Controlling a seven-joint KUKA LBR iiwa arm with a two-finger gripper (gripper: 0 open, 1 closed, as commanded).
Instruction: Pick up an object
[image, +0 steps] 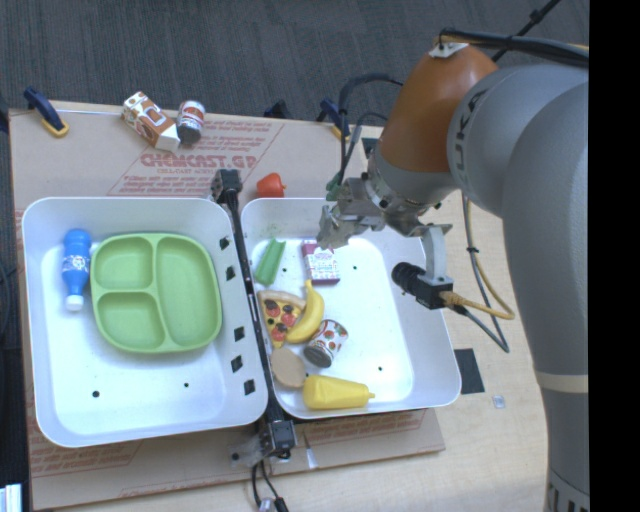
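Note:
My gripper (332, 232) hangs over the back of the right bin (420, 350), just above a small pink and white carton (322, 266). Nothing shows between its tips. In the same bin lie a green vegetable (268, 262), a pizza slice (280, 312), a banana (312, 312), a small can (325, 343), a brown round piece (288, 368) and a yellow wedge (337, 393). They are crowded along the bin's left side.
The left bin (60, 400) holds a green divided plate (155, 290) and a blue bottle (76, 265). On the cardboard behind the bins sit a red item (270, 185), a can (190, 120) and a small carton (148, 118). The arm's bulk covers the right side.

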